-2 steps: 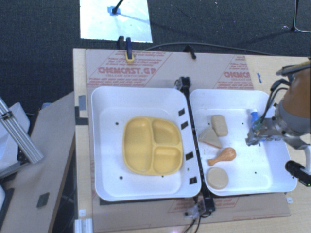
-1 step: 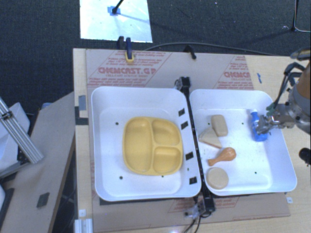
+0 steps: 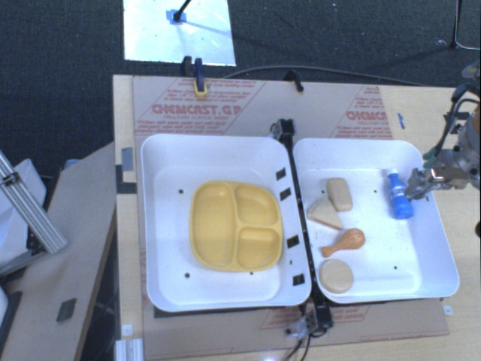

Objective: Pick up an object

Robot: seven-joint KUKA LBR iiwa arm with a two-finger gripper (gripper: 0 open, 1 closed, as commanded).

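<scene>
Dark speckled carpet surrounds the wooden bench, with a pale square sheet lying beyond it.

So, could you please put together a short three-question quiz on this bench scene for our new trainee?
1. True or false: the yellow divided plate lies in the right bin.
2. Multiple choice: which thing lies nearest the gripper? A) the round cracker B) the blue bottle C) the drumstick
3. Fill in: the plate has ___ compartments.

Key:
1. False; it lies in the left bin.
2. B; the bottle lies by the right bin's right wall, beside the gripper.
3. Three.
</scene>
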